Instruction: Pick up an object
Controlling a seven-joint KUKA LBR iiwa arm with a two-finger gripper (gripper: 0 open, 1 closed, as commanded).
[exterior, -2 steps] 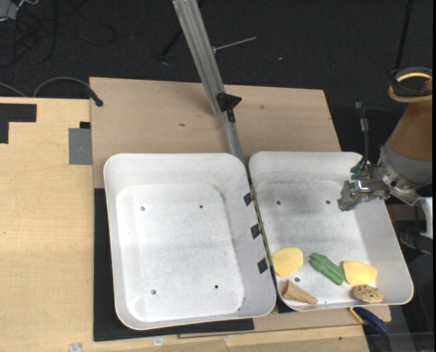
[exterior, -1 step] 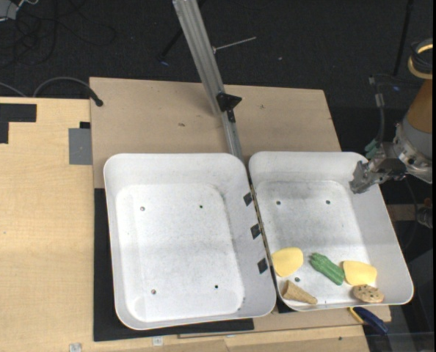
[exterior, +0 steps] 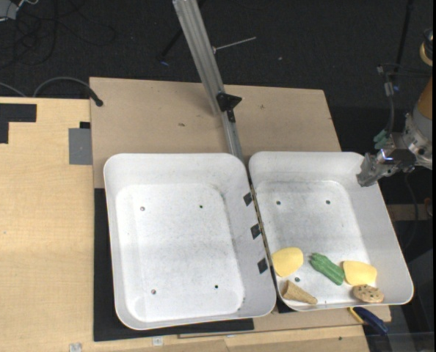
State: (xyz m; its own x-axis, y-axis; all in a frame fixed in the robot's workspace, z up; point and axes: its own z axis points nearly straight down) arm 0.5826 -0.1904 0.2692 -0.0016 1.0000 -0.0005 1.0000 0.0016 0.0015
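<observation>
Two shallow white bins sit side by side on the bench, and the right bin (exterior: 328,174) serves as the reference for all positions below. The left bin (exterior: 174,240) lies directly against its left wall, with three small black clips (exterior: 253,229) spaced along the seam between the two. All loose objects are grouped in the near part of the right bin. A yellow rounded piece (exterior: 287,259) lies by the bin's near left corner, just beside the seam. A tan cone (exterior: 299,292) lies nearer the bin's front rim than that piece, close to it. A green pickle-shaped item (exterior: 327,268) lies at the middle of the bin's near section, tilted diagonally. A second yellow piece (exterior: 359,272) lies just beside the green item, toward the bin's right wall. A brown speckled cookie (exterior: 367,293) lies just in front of the second yellow piece, at the bin's near right corner; the two appear to touch. The gripper (exterior: 371,173) is positioned at the bin's far right corner, over the rim, well apart from every object in the bin. Its state cannot be determined at this resolution, and nothing is visible in it. The arm (exterior: 423,134) enters from beyond the bin's right side. A grey metal rail (exterior: 207,68) runs from the seam at the bin's far left corner away across the bench and beyond it.
</observation>
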